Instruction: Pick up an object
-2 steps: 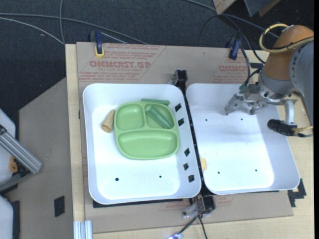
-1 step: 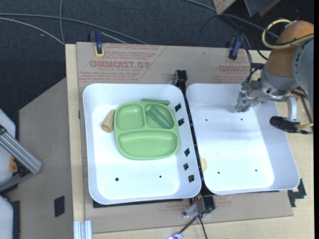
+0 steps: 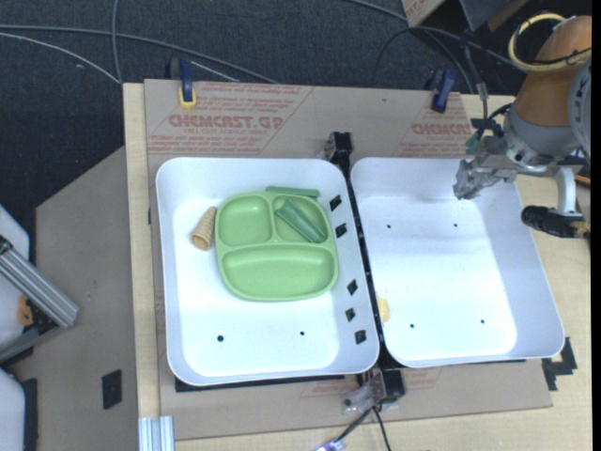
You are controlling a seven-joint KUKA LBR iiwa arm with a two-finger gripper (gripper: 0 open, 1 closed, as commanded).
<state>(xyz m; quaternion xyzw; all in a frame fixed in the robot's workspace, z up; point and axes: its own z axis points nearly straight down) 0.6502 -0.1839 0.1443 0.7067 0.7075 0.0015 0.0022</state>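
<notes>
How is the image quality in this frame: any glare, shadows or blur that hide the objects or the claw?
Camera view: even, soft lighting; the left bin and right bin are bright white without blown-out glare. The green divided plate and cone are sharp enough to make out. The claw is small and slightly soft, casting a faint shadow on the right bin's floor; its opening is unclear.

The arm (image 3: 552,92) has a rounded orange-tan band over a grey wrist housing, with a yellowish cable loop above the band and dark cables trailing off; its small grey metal gripper (image 3: 469,182) projects from the wrist
</notes>
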